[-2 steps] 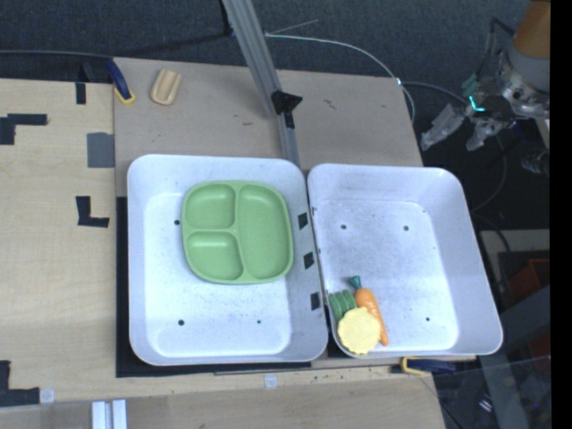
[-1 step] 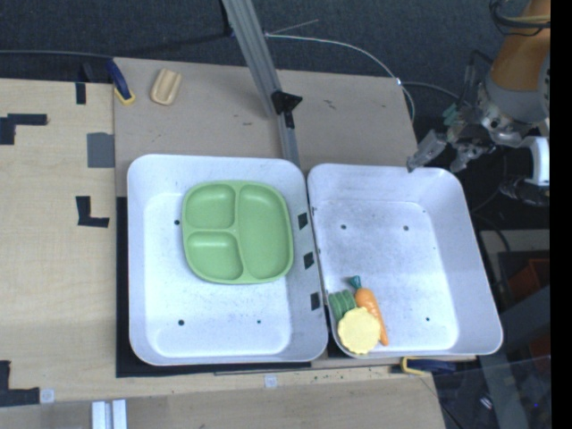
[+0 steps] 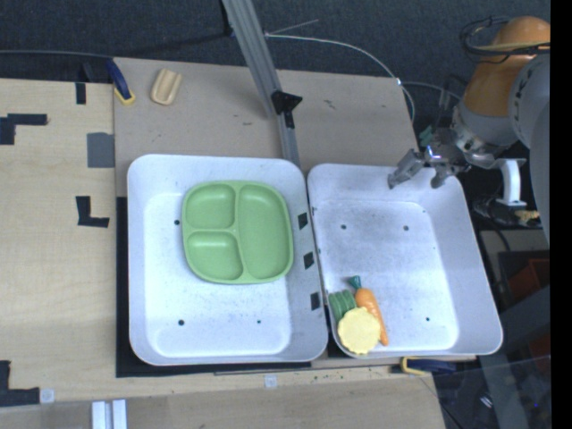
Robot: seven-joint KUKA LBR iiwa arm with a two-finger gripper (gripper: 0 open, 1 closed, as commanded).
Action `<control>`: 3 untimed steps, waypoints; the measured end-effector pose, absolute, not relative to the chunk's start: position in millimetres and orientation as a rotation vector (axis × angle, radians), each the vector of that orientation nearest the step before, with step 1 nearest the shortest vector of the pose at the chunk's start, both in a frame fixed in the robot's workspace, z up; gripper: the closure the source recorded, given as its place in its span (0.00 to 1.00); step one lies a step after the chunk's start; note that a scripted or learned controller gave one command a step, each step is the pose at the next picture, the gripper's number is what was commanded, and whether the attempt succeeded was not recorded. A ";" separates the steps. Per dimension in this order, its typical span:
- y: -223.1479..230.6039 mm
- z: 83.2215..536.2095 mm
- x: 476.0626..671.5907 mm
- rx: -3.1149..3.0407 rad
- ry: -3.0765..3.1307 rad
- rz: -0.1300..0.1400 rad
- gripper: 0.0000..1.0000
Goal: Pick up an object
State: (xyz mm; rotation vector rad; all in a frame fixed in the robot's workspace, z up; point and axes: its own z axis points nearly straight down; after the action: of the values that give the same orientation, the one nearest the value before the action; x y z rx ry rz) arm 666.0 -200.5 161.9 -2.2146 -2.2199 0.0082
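Camera view gives me both bins from above, and I can read no writing or labels anywhere on them. My gripper (image 3: 418,173) hangs over the far right corner of the right bin (image 3: 393,239), fingers spread apart with nothing between them. Left bin (image 3: 152,266) holds a green divided plate (image 3: 238,231), three compartments, lying flat toward its far half. In the right bin, the toy pieces sit bunched at the near left corner: an orange carrot (image 3: 370,308), a pale yellow round piece (image 3: 359,332) touching it, and a small green piece (image 3: 341,303) just beside them against the bin wall. They're well apart from my gripper. On the bench beyond the left bin I see a tan block (image 3: 165,86).
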 end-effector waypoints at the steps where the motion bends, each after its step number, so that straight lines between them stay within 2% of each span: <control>1: -209.7 105.4 665.0 -2.216 -2.220 0.009 0.00; 2: -209.4 120.3 667.2 -2.219 -2.226 0.005 1.00; 3: -203.3 166.5 673.8 -2.221 -2.225 -0.003 1.00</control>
State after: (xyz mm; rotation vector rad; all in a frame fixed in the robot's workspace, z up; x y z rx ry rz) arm 673.8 -203.3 166.5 -2.2214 -2.2255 -0.0030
